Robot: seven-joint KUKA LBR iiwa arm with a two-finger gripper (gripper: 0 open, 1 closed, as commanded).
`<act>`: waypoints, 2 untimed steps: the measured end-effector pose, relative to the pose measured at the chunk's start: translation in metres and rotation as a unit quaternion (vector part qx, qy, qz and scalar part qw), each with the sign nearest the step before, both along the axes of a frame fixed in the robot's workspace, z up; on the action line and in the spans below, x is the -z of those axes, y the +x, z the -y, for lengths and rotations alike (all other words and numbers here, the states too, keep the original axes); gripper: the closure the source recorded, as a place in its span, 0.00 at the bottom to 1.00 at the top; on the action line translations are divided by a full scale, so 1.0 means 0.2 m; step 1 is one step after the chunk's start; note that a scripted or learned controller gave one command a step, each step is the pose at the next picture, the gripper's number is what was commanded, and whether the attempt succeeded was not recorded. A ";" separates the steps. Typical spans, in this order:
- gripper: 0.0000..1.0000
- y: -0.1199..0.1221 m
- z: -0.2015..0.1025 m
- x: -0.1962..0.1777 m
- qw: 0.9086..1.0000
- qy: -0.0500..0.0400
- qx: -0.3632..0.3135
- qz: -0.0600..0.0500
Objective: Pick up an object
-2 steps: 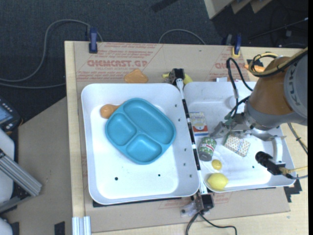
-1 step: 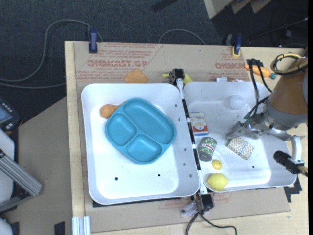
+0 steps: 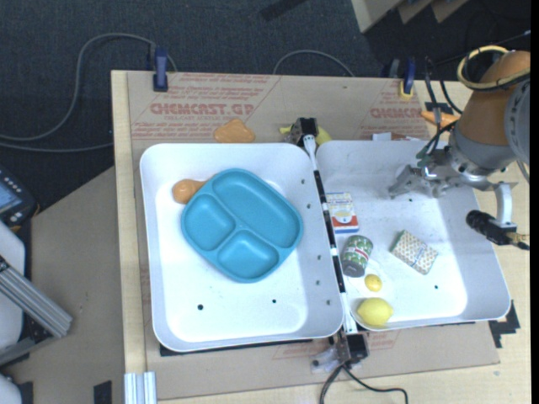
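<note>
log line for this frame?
tool: above right bin's back, holding nothing | nearest: small patterned box | left bin: blue divided plastic plate

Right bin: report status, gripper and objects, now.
Gripper low over right bin, upper part, nothing seen between fingers. Patterned box, can, small carton, lemon lying loose nearer the front. Nothing blocking them.

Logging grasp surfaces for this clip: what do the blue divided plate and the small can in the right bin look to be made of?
The blue divided plate looks like moulded plastic: one even colour, soft rounded compartment edges, dull sheen. The small can, lying on its side, is probably metal under a printed paper label; its end looks greyish, but it is too small to be sure.
</note>
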State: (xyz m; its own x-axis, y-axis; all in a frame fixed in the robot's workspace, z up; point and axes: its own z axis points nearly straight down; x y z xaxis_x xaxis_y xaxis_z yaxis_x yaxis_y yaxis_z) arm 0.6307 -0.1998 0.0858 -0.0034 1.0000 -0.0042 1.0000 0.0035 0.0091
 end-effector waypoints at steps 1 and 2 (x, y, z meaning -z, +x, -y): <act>0.00 -0.52 -0.16 0.01 1.000 0.004 0.003 -0.009; 0.00 -0.25 0.04 -0.39 1.000 -0.001 0.001 0.000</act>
State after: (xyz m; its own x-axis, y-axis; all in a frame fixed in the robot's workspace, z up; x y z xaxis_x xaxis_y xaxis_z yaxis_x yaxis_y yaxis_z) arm 0.5811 -0.2078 0.1646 -0.0013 1.0000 -0.0057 0.9999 0.0013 0.0101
